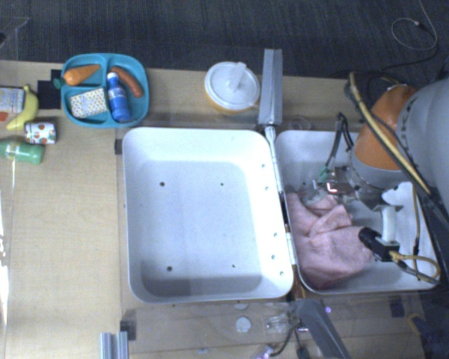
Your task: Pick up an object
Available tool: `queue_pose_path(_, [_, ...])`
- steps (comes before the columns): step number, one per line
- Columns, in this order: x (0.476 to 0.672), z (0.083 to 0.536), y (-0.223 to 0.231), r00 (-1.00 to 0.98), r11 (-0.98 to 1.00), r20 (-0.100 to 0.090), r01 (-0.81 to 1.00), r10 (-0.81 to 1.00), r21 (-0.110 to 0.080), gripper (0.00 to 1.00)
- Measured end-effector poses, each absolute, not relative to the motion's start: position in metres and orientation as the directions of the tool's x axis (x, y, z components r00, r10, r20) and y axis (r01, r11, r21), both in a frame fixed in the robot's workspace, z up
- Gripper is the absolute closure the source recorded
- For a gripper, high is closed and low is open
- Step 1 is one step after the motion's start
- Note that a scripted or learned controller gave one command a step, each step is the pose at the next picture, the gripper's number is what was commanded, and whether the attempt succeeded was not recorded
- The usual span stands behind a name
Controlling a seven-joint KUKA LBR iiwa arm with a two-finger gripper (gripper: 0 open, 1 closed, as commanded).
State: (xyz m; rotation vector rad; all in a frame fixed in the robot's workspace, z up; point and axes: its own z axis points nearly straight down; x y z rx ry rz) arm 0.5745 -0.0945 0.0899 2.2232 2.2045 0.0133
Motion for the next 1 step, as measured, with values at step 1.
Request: queue_pose_path(1, [0.5768,0.1022,-0.0941,0.003,-0.003,-0.003,1.000,1.000,0.020,1.00])
